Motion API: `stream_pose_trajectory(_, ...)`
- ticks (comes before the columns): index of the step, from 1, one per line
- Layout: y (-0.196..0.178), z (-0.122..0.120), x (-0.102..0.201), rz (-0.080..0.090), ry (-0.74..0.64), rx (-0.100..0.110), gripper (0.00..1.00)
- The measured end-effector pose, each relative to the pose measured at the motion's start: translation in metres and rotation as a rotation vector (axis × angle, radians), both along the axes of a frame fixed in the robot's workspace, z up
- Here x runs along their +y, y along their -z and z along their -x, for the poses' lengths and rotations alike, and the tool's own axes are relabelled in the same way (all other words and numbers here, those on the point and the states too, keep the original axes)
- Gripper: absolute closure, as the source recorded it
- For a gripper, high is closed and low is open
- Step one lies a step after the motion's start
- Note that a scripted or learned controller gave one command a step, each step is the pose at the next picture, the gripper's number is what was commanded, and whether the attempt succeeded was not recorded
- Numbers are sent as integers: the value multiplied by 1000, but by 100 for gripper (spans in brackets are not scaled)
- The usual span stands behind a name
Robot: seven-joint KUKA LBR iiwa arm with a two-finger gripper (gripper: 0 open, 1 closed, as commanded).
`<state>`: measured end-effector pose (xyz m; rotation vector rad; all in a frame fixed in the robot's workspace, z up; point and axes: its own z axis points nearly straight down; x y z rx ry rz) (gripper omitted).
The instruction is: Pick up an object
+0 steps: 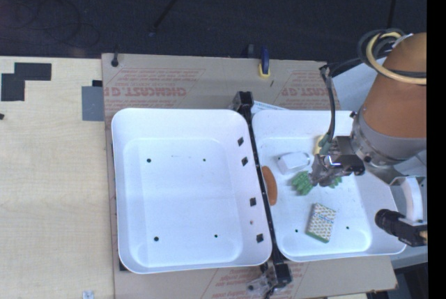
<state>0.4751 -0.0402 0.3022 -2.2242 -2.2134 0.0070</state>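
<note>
The right bin (289, 249) holds a green leafy toy (302, 183) near its middle, a white object (293, 162) just above it, an orange oval piece (270, 186) by the left wall, and a patterned green-white block (321, 222) toward the front. My gripper (327, 170) reaches in from the right and hangs low over the bin, right beside the green toy and a second bit of green (335, 181). The fingers are dark and crowded against the green pieces.
The left bin (139, 151) lies beside the right one, with a black divider (254, 179) between them. A black cylinder part (390, 221) sticks out at the right edge. Cardboard underlies both bins on the wooden bench.
</note>
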Motion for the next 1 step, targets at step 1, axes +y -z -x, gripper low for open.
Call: stream_pose_trajectory(1, -62, -12, 30, -1, -8, -8, 100)
